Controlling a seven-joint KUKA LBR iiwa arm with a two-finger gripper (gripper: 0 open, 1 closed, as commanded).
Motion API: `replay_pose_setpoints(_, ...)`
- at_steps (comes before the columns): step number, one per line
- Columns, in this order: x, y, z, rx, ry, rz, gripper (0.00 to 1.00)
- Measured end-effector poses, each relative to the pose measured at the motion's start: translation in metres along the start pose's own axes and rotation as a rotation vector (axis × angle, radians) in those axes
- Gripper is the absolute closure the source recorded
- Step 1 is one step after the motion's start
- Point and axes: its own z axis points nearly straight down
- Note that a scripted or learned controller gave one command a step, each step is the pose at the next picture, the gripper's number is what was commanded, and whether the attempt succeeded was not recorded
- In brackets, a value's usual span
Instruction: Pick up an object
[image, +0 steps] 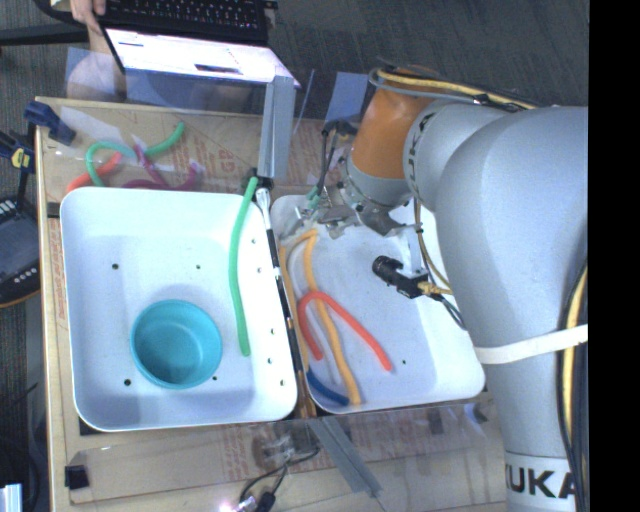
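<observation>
My gripper (322, 208) is down at the far left corner of the right bin (440, 340), under the orange-banded wrist. Just below it starts a yellow-orange tube (336, 352) that runs down the bin's left side. A red tube (345, 318) lies bent beside it in the bin's middle. A blue piece (325, 390) rests in the near left corner. In the left bin (100, 240) sit a teal bowl (177, 343) and a long green tube (240, 270) along the right wall. The arm hides the right bin's far right part.
The divider between the bins (282, 310) runs just left of the gripper. Green and pink tubes (135, 160) lie on the bench behind the left bin. A grey post (275, 125) stands behind the bins.
</observation>
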Motion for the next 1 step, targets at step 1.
replay_pose_setpoints(1, 0.0048, -0.0026, 0.0213, 0.001, -0.019, -0.043, 0.0)
